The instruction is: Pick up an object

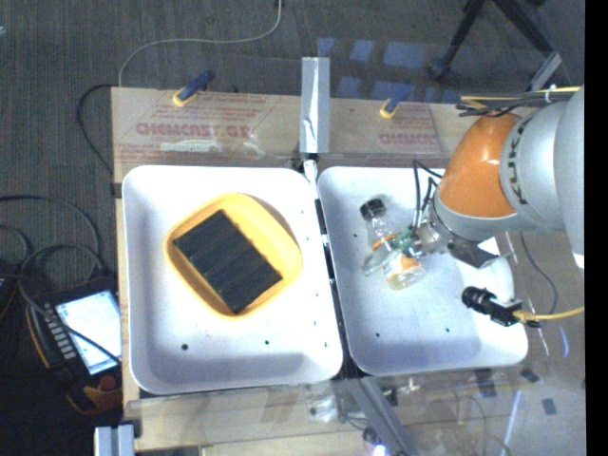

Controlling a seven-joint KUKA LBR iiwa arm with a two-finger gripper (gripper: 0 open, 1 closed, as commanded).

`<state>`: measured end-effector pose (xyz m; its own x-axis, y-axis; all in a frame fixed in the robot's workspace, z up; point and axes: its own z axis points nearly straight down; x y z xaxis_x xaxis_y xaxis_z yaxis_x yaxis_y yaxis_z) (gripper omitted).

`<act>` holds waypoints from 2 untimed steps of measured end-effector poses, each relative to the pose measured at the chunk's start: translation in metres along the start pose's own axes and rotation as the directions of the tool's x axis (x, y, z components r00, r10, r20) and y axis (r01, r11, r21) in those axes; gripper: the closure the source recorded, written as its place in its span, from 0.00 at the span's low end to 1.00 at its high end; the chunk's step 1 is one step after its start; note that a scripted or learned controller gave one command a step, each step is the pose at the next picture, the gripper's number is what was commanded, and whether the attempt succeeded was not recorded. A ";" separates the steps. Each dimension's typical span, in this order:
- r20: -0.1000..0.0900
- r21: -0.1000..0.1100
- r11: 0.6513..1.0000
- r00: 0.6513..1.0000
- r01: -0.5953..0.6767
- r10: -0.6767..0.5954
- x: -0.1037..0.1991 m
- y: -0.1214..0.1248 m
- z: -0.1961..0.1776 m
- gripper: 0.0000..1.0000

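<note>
Two white bins (pixel 142 255) on bench, gripper (pixel 410 242) over clear bottle (pixel 389 245) in right bin, grip state unclear

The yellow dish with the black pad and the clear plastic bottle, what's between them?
In the camera view, the yellow dish and clear plastic bottle are separated by bare white bin floor and the two bins' adjoining rims.
</note>
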<state>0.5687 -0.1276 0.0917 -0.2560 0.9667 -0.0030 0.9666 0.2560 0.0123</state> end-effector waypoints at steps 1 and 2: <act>-0.001 -0.001 1.000 1.000 -0.001 0.001 0.000 0.001 -0.009 1.00; -0.006 0.035 0.999 1.000 0.022 -0.022 0.028 0.097 -0.092 1.00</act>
<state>0.6541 -0.0755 0.1852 -0.2769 0.9609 0.0026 0.9606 0.2769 -0.0230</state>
